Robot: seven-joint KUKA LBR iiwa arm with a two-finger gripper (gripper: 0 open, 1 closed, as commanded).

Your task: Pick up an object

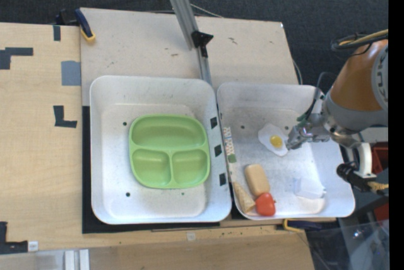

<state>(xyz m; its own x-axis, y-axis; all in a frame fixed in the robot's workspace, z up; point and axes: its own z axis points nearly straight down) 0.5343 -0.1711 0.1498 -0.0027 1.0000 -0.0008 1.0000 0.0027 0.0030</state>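
Observation:
The right bin [252, 98] holds a toy fried egg [273, 139], white with a yellow yolk, near its middle. A tan bread roll [256, 178] lies toward the front, with a red tomato [266, 204] touching its near end and an orange wedge [244, 198] beside it. A pale, translucent piece [310, 190] rests at the front right. My gripper [295, 140] reaches in from the right and sits low, right beside the egg's right edge. Nothing shows between its fingers.
The left bin [104, 136] carries a green divided plate [169, 151]. A grey metal pole [183, 7] slants down from the top to the strip between the bins. The arm's orange band [356, 82] hangs over the right bin's right rim.

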